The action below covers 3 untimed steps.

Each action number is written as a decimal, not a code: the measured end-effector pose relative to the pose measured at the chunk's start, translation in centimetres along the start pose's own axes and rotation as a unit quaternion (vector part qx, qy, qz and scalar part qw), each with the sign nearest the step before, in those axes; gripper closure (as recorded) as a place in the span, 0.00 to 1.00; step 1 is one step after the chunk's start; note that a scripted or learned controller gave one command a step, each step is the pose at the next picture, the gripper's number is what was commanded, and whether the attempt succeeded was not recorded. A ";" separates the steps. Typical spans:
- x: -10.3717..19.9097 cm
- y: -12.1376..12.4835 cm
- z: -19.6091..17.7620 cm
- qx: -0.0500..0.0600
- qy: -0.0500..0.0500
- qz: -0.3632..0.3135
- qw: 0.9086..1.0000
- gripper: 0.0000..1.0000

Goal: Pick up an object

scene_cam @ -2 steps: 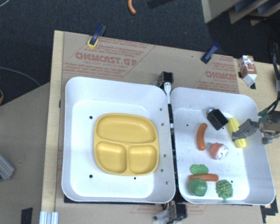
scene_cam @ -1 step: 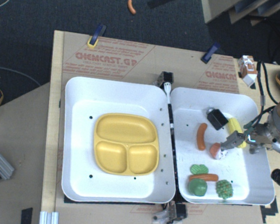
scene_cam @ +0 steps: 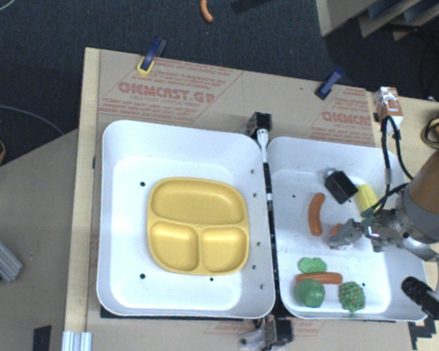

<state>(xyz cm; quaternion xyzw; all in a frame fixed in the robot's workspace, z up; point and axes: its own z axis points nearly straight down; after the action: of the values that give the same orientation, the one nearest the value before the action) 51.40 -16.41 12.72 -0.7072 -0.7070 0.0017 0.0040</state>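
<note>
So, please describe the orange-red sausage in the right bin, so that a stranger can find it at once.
Look at the right bin, the one the arm reaches into. The sausage lies near its middle, pointing up and down, left of the tool. It lies alone; the carrot below is similar in colour but lies sideways among green items.

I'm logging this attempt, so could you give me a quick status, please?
Gripper low in right bin, nothing visibly held. Sausage just beside it. Green toys nearer front.
</note>
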 end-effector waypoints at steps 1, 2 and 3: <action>0.1 -0.1 4.5 -0.001 0.000 0.000 1.000 0.00; 0.0 0.0 3.2 -0.004 -0.002 0.000 1.000 1.00; 0.8 0.3 -1.5 -0.007 -0.003 -0.001 1.000 1.00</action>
<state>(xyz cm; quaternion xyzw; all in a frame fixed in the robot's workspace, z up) 51.73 -15.59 14.18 -0.7065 -0.7077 -0.0013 -0.0028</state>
